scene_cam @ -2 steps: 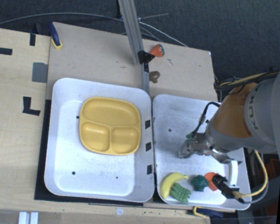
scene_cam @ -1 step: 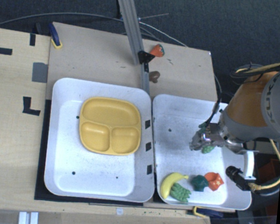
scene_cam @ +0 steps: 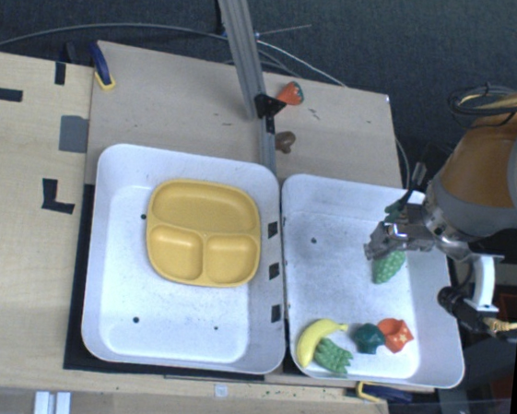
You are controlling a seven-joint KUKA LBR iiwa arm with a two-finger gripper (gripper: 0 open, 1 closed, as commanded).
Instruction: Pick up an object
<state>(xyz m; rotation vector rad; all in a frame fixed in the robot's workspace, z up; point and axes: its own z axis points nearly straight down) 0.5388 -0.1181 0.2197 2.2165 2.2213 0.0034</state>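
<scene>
End effector [scene_cam: 385, 248] sits right over the green toy [scene_cam: 388, 266], which pokes out just below; grip state unclear.

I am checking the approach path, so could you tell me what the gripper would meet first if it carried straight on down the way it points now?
Most likely the green bumpy object, which lies directly beneath the gripper in the right bin. Whether they already touch is unclear, as depth is hard to judge from above.
</scene>
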